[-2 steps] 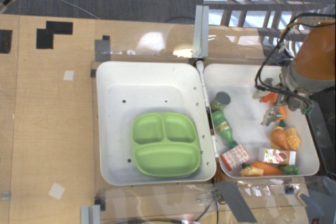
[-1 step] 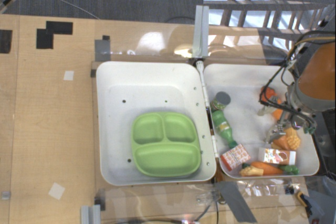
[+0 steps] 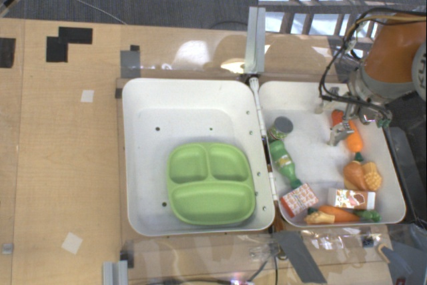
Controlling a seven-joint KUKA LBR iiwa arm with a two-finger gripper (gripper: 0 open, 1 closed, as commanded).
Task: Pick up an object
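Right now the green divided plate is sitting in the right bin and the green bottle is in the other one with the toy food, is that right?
Not quite. The camera view shows the green divided plate in the left bin, not the right one. The green bottle does lie in the other bin, the right bin, with the toy food, along its left wall.

Light falls evenly and brightly from overhead, leaving the two white bins (image 3: 200, 93) pale and nearly washed out, with only faint soft shadows along their inner walls. Glare shows as bright patches on the glossy wooden bench (image 3: 60, 163) just past the bins' far edge and again in reflections at its near edge. The picture is slightly soft overall, and small items in the right bin (image 3: 303, 107) lack fine detail.
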